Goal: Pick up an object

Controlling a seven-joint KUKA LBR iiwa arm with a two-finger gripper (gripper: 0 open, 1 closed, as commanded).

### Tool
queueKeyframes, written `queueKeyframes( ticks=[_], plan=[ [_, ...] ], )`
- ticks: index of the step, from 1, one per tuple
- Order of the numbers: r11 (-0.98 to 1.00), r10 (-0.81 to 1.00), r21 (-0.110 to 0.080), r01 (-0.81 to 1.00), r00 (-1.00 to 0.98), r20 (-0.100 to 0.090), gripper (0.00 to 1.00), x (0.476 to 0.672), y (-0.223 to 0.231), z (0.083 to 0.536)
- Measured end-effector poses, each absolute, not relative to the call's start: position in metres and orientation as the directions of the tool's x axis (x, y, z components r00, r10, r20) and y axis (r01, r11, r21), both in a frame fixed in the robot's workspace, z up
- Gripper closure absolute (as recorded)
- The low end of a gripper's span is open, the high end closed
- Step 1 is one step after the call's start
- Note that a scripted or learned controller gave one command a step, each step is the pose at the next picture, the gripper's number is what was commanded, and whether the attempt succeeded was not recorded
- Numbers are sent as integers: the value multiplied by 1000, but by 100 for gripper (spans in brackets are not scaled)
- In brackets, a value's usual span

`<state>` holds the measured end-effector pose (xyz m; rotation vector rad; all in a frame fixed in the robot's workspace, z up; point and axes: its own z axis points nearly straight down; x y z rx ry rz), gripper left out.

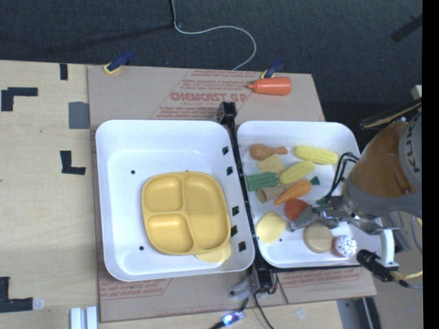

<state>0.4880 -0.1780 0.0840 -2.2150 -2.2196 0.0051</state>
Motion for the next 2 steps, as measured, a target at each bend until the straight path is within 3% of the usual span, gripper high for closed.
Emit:
queueKeyframes(
  ticks=[1,2],
  plan=[
    [0,1000,-3,1000,0,1,0,488,-178,83],
    [1,1000,-6,1000,-1,1,100,488,-178,91]
  ],
)
